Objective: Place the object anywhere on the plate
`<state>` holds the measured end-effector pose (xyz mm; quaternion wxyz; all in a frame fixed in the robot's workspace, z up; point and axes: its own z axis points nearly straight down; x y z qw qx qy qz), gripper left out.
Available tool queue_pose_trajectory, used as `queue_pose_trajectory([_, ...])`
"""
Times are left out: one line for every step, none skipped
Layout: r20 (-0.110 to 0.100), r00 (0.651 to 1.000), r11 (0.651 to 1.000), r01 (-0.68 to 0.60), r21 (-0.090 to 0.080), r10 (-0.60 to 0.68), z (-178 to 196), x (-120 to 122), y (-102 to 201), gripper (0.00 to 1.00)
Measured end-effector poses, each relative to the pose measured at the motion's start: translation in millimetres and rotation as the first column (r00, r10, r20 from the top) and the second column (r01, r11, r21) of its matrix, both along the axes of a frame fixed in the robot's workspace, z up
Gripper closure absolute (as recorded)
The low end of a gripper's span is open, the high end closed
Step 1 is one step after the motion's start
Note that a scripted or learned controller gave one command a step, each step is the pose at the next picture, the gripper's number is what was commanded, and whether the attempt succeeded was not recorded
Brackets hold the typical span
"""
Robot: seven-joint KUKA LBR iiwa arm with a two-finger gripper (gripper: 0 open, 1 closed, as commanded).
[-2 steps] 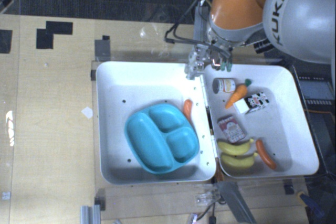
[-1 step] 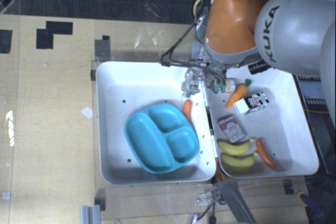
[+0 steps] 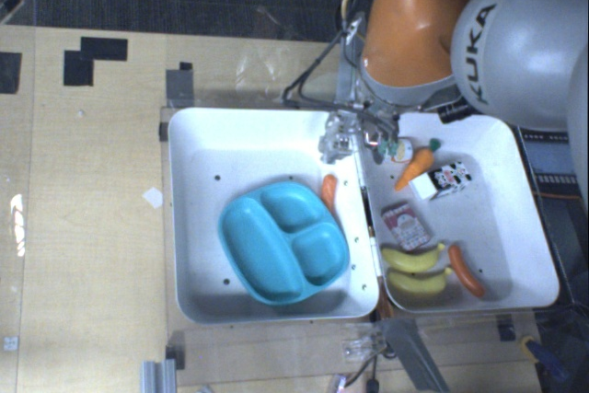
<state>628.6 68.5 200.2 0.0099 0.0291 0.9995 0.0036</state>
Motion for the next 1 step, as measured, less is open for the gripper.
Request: queue_pose_trajectory([0.011, 1.0, 1.0, 0.0, 0.003, -0.001, 13.4, 2.5, 1.0, 1.0])
